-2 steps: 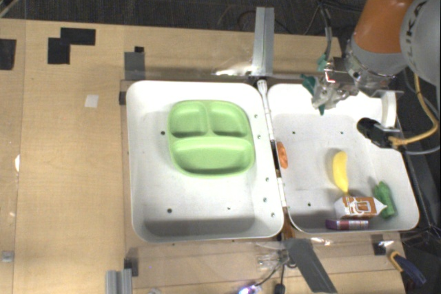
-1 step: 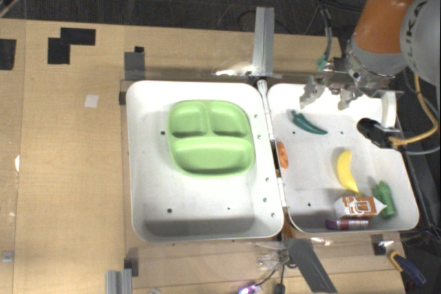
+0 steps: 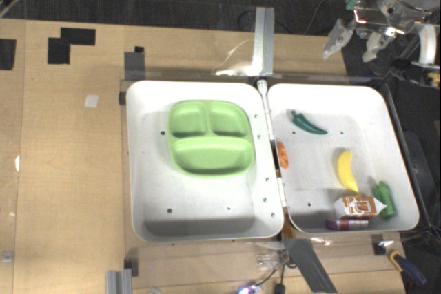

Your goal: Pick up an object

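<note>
- The gripper (image 3: 353,41) hangs above and beyond the far edge of the right bin (image 3: 358,94), its two pale fingers spread apart with nothing between them.
- Candidate objects all lie in the right bin: a dark green pepper (image 3: 307,122) near the far left, a banana (image 3: 346,169) mid-right, a small carton (image 3: 358,205) and a purple marker (image 3: 348,222) at the near wall, a green item (image 3: 384,197) beside the carton, possibly a vegetable though it is too small to tell.
- An orange piece (image 3: 282,155) sits against the divider.
- The left bin (image 3: 145,148) holds a green divided tray (image 3: 209,135).
- Risk: the carton, marker and green item crowd together at the near wall; a descent there could strike the wall or nudge a neighbour.
- Risk: the banana's curve may let it slip from a narrow pinch.
- Risk: the orange piece, tight to the divider, leaves little finger room.
</note>
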You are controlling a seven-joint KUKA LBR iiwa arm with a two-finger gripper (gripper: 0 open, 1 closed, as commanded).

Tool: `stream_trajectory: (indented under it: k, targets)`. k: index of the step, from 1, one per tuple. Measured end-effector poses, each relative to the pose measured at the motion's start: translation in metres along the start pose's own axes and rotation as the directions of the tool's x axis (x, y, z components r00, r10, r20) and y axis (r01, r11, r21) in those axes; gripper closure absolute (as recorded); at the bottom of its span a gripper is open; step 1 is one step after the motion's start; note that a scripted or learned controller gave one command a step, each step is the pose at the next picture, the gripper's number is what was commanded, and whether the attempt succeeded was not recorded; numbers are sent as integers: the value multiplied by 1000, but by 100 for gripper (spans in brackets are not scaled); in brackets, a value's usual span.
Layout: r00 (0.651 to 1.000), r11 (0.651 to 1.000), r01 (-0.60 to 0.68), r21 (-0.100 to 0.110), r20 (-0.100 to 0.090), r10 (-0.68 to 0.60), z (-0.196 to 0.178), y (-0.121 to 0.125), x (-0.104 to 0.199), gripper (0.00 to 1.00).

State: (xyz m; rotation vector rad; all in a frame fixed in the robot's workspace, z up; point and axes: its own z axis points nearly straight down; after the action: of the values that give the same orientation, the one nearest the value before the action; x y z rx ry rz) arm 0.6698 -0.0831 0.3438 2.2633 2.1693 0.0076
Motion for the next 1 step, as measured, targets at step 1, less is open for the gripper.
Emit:
stream_trajectory:
  k: [1]
  targets:
    - [999,999,43,5,-1,-43,119,-24,-29,0]
